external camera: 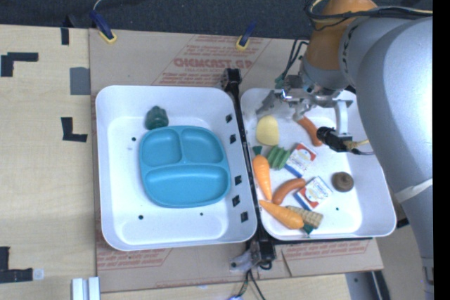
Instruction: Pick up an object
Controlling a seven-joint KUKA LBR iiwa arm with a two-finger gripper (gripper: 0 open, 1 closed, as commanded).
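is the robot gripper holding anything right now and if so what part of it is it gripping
Nothing is visibly held. The gripper sits over the back of the right bin, just above the yellow lemon-like piece and an orange piece, with nothing seen between its fingers.

bench (42,172) | cardboard sheet (197,60) | two white bins (112,102) side by side

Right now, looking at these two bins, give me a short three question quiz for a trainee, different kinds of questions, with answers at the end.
1. True or false: the blue divided plate sits in the left bin.
2. What lies closest to the end effector? A) yellow lemon B) brown round piece C) green item
3. Fill in: the corn cob lies in the ____ bin.

Key: 1 true; 2 A; 3 right.
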